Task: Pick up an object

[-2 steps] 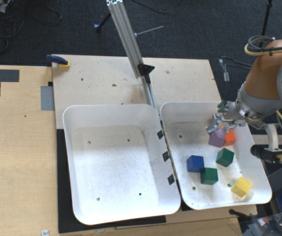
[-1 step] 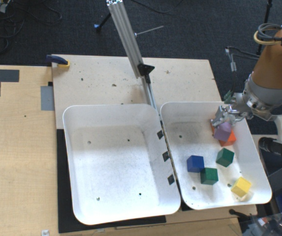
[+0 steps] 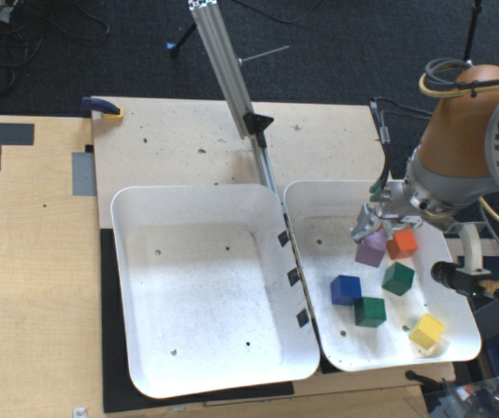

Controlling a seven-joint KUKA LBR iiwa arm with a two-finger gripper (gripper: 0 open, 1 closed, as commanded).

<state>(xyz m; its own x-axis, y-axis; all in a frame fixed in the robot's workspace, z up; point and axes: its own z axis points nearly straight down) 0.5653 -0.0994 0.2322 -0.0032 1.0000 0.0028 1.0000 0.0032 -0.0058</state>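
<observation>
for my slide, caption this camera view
Gripper over purple block among six colored blocks in right bin.

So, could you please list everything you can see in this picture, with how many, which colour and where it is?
left bin: 1, white, left half of the bench
right bin: 1, white, beside the left bin
purple cube: 1, purple, right bin, just under the gripper
orange cube: 1, orange, right bin, next to the purple cube
blue cube: 1, blue, middle of the right bin
green cubes: 2, dark green, right bin, one below the orange cube, one near the blue cube
yellow cube: 1, yellow, near corner of the right bin
metal rail: 1, silver, slanting over the bench behind the bins
clamp: 1, blue and yellow, far left bench corner
arm: 1, grey and orange, right side
gripper: 1, grey, over the purple cube
</observation>
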